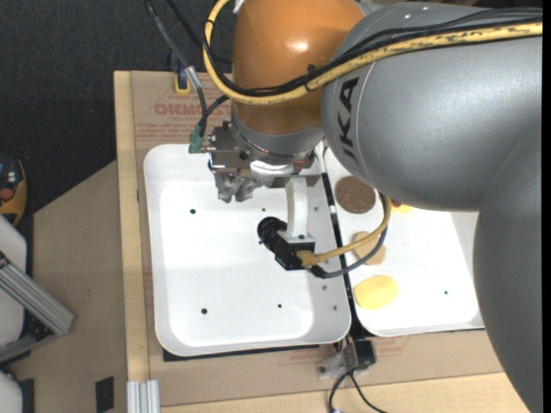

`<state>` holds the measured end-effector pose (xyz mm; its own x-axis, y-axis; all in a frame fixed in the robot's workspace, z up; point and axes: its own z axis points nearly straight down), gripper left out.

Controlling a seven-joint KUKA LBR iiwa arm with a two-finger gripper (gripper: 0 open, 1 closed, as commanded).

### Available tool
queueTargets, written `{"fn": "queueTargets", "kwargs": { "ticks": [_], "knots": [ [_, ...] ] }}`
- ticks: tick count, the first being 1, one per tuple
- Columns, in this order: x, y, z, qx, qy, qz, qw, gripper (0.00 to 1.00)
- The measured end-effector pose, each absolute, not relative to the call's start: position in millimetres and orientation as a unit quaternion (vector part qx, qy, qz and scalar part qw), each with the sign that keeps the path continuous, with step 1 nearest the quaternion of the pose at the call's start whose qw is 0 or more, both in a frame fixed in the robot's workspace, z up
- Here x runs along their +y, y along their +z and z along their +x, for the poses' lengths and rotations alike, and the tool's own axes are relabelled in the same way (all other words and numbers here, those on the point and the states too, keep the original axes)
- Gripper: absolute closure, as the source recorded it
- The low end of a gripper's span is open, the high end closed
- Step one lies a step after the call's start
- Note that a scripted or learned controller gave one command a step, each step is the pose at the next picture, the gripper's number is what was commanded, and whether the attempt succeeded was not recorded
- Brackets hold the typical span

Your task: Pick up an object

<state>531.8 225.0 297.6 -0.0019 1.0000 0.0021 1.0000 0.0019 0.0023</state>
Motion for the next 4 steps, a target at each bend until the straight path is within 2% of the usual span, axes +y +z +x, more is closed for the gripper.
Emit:
{"fn": "queueTargets", "kwargs": {
  "ticks": [2,3,4],
  "knots": [
    [224.8,344.5,482.9,0.708,0.0015,0.706,0.000,1.00],
    [224.6,294.6,478.2,0.707,-0.0032,0.707,-0.002,1.00],
    [224.5,463.4,480.1,0.708,0.0093,0.706,0.003,1.00]
  ]
}}
